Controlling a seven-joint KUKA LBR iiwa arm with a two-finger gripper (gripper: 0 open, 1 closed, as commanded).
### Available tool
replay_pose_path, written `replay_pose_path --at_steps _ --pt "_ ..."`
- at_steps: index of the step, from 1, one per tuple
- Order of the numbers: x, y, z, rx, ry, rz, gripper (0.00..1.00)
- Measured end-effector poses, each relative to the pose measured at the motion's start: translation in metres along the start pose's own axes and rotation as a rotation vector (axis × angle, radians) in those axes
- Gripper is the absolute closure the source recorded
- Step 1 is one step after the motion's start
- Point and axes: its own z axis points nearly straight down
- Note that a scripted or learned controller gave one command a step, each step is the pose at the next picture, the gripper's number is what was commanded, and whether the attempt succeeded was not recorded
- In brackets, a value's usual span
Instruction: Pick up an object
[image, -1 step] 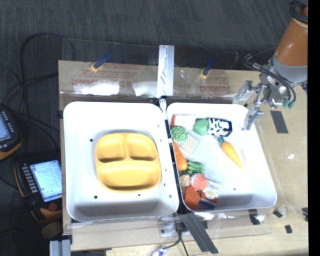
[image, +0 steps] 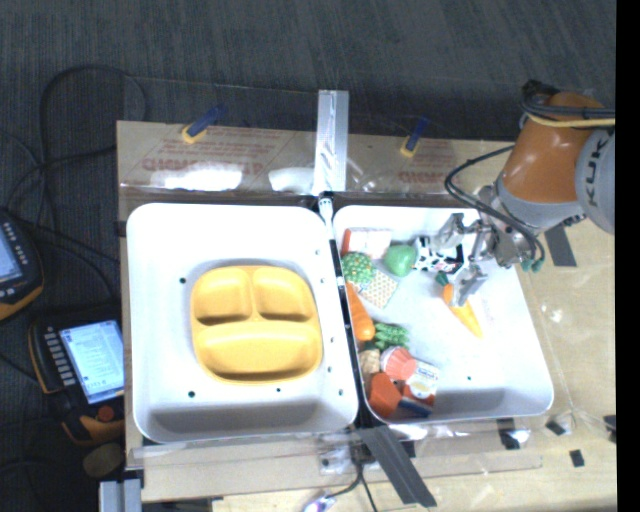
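Two shallow white bins side by side on the bench at frame centre. Left bin (image: 150, 300): holds a yellow compartment tray (image: 256, 320), lying flat, three sections visible, roughly centred in the bin. Right bin (image: 510, 370): toy food items clustered along its left wall and upper part. Noted along the left wall, top to bottom: a green bumpy item (image: 356, 266) on a netted white piece (image: 378, 289), an orange carrot (image: 361, 315) lying lengthwise against the dividing wall, a green leafy piece (image: 390, 334), a red-and-white packet (image: 410, 371), and an orange-red item (image: 383, 394) in the lower left corner. Near the top of the right bin: a green round item (image: 399, 259) just beside a black-and-white spotted item (image: 433, 260). Arm entering from upper right of frame, orange band (image: 545, 160) above the wrist, gripper (image: 468, 281) lowered into the upper right part of the right bin. Directly at the fingertips: a small orange-yellow wedge-shaped piece (image: 466, 315), lying tilted on the bin floor, upper end touching or just under the gripper tip. Finger opening not determinable from this angle; grasp on the wedge cannot be confirmed. A handheld screen device (image: 90, 360) lying beside the bench at left of frame.
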Motion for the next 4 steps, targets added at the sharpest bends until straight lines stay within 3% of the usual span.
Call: replay_pose_path --at_steps 1,2,4 --pt "0.005 0.006 0.009 0.006 -0.019 0.041 0.0" --pt "0.028 -0.021 0.012 0.001 -0.037 0.032 0.0" --pt "-0.005 -0.012 0.014 0.009 -0.015 0.048 0.0"
